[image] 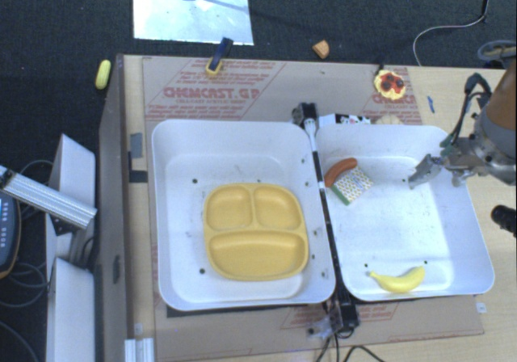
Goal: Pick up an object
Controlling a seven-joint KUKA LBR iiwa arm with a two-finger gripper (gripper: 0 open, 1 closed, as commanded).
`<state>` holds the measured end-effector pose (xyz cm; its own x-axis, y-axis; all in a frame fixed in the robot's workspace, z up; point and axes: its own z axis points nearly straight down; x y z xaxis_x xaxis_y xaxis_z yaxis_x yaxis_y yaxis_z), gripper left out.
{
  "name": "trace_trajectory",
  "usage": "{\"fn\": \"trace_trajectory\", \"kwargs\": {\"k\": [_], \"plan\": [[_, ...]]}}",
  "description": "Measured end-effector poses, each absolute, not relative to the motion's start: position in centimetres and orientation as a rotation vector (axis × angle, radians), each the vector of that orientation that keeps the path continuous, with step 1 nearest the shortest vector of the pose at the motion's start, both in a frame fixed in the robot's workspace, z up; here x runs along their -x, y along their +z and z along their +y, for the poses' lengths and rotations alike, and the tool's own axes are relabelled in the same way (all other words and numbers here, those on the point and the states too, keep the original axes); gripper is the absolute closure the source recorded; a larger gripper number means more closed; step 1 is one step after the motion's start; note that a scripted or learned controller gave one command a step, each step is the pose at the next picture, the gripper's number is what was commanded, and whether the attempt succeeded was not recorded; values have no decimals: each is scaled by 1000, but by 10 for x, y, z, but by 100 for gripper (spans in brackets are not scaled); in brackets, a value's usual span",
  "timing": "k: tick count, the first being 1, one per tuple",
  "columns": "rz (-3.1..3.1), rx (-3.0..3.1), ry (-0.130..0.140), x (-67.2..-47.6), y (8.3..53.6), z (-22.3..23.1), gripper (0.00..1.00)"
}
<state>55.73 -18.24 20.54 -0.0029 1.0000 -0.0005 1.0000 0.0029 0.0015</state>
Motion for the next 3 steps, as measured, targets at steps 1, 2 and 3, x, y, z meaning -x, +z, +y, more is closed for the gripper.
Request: {"fn": "trace_trajectory", "kwargs": {"k": [1, 2, 3], "plan": [[2227, -2217, 2, -608, 146, -117, 0], [2224, -2215, 1, -635, 96, -90, 0], [2225, -2219, -21, -660, 88, -91, 0]]}}
